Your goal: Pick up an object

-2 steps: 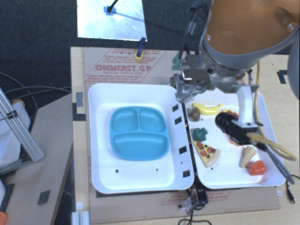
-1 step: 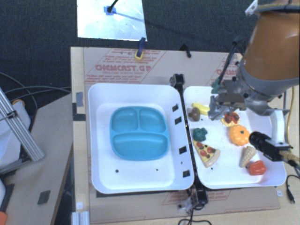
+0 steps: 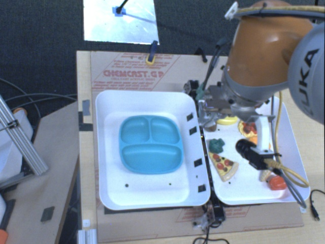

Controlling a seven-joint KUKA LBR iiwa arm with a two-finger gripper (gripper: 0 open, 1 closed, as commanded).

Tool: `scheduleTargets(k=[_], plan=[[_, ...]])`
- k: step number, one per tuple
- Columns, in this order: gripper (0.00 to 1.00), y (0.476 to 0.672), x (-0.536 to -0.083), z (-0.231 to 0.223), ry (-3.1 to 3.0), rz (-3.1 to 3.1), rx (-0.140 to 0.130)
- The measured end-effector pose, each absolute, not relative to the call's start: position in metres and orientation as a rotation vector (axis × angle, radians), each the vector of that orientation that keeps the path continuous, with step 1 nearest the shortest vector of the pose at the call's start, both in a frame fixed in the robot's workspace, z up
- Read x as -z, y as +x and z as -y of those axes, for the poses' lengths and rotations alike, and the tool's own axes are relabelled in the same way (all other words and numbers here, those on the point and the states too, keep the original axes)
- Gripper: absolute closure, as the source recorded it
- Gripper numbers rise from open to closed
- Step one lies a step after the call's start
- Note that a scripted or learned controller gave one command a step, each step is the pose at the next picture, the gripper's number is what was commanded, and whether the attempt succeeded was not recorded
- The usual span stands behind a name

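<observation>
My gripper (image 3: 206,120) hangs low over the left edge of the right bin (image 3: 292,136), close to the wall between the two bins. Just right of it lies a yellow toy (image 3: 227,120), partly under the wrist. A small green toy (image 3: 217,145) sits below the gripper, apart from it. Nearer the front lies a toy pizza slice (image 3: 226,166). A red and yellow piece (image 3: 248,129) peeks out beneath the arm. An orange-red toy (image 3: 277,182) with a beige piece (image 3: 265,176) beside it lies at the bin's front right.
The left bin (image 3: 109,187) holds a blue divided plate (image 3: 151,144). Both bins rest on a cardboard sheet (image 3: 132,70). The bulky orange-banded arm (image 3: 264,39) covers the back of the right bin. A shiny panel (image 3: 119,14) lies beyond the bench.
</observation>
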State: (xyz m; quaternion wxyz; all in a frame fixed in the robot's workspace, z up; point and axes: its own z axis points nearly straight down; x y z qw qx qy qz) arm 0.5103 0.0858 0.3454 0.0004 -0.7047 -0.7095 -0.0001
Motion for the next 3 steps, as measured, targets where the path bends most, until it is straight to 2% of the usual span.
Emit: scheduleTargets(k=[1,2,3], plan=[[0.00,0.510,-0.347,-0.083,-2.219,2.225,0.002],[1.00,0.510,-0.358,-0.084,-2.216,2.230,0.006],[0.00,0.510,-0.358,-0.084,-2.216,2.230,0.005]])
